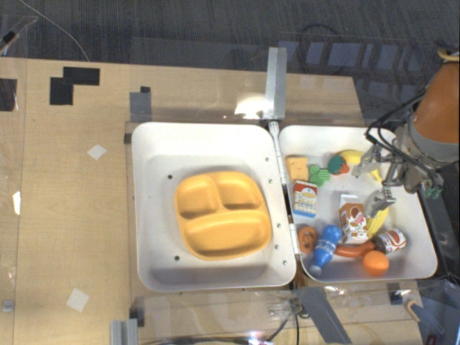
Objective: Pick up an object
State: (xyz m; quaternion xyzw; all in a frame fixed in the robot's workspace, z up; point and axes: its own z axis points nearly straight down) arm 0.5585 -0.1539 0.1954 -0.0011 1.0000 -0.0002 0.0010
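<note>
The right white bin [424, 261] holds several toy foods: a yellow block [297, 167], a red-and-white carton [305, 198], a blue bottle [327, 244], a white snack packet [352, 220], a banana [378, 218], a red sausage [353, 250], an orange [375, 263] and a small can [392, 241]. A yellow lemon [351, 156] and a green-and-red piece [338, 165] lie at the back. My gripper [384, 180] hangs over the right part of this bin, just behind the banana and packet. Nothing is visibly held in it.
The left white bin [154, 264] carries a yellow divided plate [223, 213] in its middle. A grey metal post [276, 85] stands behind the seam between the bins. Cables loop off the arm's wrist at the right edge.
</note>
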